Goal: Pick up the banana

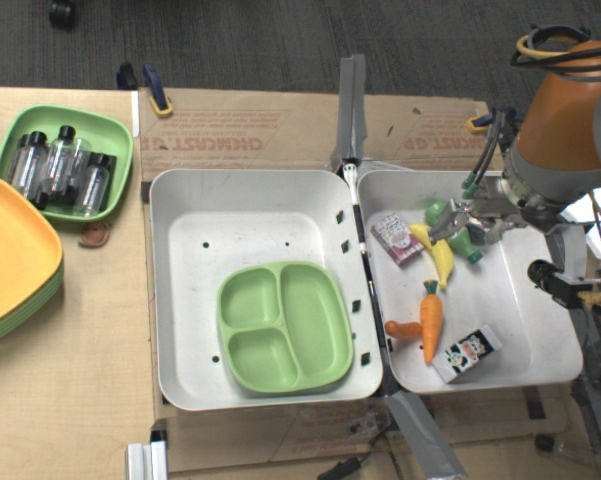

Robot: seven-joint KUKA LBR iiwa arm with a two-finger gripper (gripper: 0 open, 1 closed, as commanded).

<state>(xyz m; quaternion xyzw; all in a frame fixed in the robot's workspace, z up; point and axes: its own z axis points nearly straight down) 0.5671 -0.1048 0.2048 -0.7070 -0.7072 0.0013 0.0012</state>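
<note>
Banana (438, 253) lay in the right bin (540, 368), upper-middle area, running from a pink packet (396, 238) down toward a carrot (431, 326). My gripper (458, 222) sat just above and right of the banana's upper end, over a green item (462, 236) beside it; whether my jaws were apart or together I could not tell, too cluttered there. No banana visible between them. Carrot stood below the banana, a small orange piece (403, 329) to its left, a black-and-white carton (466, 353) at lower right. Left bin (180, 298) held a green divided tray (283, 325). Far left on the bench: a green dish of vials (64, 164), stacked orange plates (15, 263).
</note>
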